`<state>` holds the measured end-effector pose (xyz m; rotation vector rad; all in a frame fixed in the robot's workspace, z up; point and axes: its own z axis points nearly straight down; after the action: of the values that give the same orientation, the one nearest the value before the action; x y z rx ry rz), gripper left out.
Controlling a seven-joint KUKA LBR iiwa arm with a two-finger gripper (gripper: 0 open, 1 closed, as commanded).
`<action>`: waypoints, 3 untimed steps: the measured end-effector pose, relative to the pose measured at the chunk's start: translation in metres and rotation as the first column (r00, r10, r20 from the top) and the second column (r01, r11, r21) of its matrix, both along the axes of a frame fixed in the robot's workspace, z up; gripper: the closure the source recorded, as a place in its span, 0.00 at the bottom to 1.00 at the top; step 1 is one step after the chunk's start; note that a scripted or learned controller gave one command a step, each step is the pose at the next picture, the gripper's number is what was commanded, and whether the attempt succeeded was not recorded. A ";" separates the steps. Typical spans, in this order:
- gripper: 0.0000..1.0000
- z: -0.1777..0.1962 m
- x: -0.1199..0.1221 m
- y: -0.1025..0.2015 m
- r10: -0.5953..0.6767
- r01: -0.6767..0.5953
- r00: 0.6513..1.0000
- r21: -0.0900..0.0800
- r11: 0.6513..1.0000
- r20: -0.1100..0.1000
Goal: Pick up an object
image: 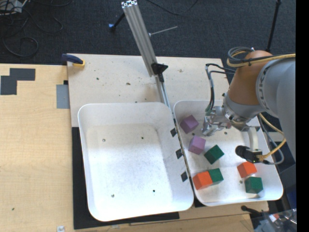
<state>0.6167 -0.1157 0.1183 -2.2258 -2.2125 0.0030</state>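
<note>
Purple cube, lying just below the gripper in the right bin, looks the likeliest target, though the task names no one thing. A second purple cube sits nearer the bin's far-left corner, close to the left wall. A green cube is just beside the nearer purple one, toward the bin's middle. At the near edge an orange cube and a green one touch each other; by the near-right corner another orange and green stand close together. The left bin shows a bare white floor.

The gripper hangs low over the far part of the right bin, between the two purple cubes; nothing is seen between its fingers, and whether they stand wide or narrow I cannot tell.

Risks: coming down between the two purple cubes, the fingers may close on air or nudge one cube aside. The green neighbour is near enough to foul a finger. The cube by the left wall leaves little room on that side.
</note>
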 end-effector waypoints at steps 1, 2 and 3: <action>1.00 0.043 -0.003 0.000 0.002 -0.002 1.000 -0.001 1.000 0.006; 1.00 0.101 -0.011 -0.004 0.001 -0.001 1.000 -0.001 1.000 0.007; 1.00 0.139 -0.010 -0.005 0.005 -0.005 1.000 -0.001 1.000 0.006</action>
<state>0.6064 -0.1209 0.2571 -2.2231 -2.2221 -0.0017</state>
